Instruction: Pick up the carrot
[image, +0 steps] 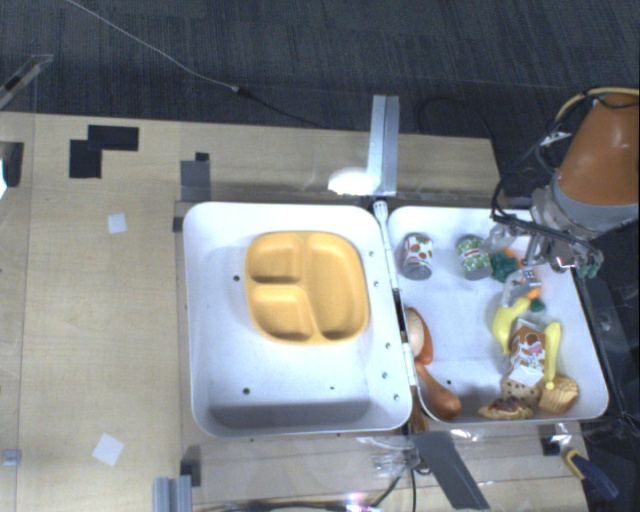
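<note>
Left bin (200, 330): yellow tray (303, 286) is held at centre. Right bin (455, 340): can (416, 255) at 10 o'clock; carrot (527, 295) at 2 o'clock, beneath gripper (520, 262), whose grip cannot be told.

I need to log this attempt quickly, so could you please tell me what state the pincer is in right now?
Pincer: low over the right bin, just above the carrot; whether it is open, closed or holding anything cannot be told.

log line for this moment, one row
arm: over right bin far corner | end effector: by carrot | grasp: unclear | left bin: yellow divided plate
</note>
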